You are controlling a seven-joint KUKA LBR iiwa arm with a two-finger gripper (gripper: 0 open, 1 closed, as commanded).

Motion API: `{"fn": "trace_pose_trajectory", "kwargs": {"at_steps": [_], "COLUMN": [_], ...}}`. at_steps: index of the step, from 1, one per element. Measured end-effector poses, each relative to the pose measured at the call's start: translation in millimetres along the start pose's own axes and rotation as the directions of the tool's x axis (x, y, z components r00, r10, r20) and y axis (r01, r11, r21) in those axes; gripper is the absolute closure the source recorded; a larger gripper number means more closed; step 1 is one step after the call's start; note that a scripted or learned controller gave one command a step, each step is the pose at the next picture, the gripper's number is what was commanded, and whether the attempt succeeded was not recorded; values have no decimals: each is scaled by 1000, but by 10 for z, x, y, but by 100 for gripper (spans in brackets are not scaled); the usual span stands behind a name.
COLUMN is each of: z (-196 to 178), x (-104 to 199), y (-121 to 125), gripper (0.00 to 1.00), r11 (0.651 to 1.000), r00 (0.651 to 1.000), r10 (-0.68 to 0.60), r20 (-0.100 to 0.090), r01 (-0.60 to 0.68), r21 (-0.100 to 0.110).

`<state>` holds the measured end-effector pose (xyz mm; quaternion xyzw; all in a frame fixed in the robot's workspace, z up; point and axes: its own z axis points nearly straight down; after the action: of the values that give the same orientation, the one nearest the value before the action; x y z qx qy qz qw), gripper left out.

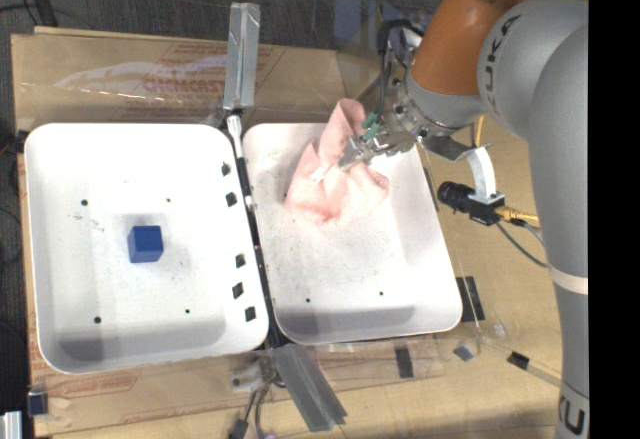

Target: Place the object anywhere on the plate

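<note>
The gripper [372, 139] sits low over the right bin [425, 302], its fingers seemingly pinched on the pink cloth [325, 177] bunched at that bin's far side, likely for lifting; the blue cube [146, 243] lies left of it.
</note>
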<state>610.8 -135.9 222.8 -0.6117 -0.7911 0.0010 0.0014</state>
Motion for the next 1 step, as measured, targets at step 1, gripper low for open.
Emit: {"fn": "trace_pose_trajectory", "kwargs": {"at_steps": [1], "z": [-80], "x": [11], "y": [8], "gripper": [100], "r11": [1000], "r00": [1000], "r10": [-7], "r20": [1], "r01": [7], "r21": [-1]}}
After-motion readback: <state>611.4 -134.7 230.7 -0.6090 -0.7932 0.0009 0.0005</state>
